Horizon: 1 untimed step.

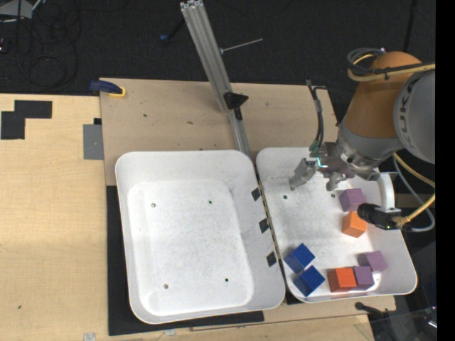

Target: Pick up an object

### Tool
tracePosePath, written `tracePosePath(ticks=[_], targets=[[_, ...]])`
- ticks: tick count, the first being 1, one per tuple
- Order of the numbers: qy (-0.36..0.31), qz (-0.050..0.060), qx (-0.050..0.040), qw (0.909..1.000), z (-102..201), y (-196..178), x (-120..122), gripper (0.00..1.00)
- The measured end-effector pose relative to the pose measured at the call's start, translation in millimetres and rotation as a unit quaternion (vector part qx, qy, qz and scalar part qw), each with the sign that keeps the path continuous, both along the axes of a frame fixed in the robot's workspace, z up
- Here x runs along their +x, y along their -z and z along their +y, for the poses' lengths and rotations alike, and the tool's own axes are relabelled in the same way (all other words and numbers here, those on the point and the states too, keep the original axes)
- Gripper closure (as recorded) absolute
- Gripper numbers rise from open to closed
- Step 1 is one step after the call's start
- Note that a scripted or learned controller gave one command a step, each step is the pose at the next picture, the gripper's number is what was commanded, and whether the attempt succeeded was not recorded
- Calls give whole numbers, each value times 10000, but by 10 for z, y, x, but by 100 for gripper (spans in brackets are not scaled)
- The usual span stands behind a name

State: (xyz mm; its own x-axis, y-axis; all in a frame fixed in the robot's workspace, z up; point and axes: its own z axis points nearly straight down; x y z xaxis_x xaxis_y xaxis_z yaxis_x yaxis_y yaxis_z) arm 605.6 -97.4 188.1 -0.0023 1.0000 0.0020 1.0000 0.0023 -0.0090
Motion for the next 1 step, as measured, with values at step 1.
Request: tracePosePath(ticks=[1], targets=[[13, -27, -4, 10000, -10, -27, 10, 0]])
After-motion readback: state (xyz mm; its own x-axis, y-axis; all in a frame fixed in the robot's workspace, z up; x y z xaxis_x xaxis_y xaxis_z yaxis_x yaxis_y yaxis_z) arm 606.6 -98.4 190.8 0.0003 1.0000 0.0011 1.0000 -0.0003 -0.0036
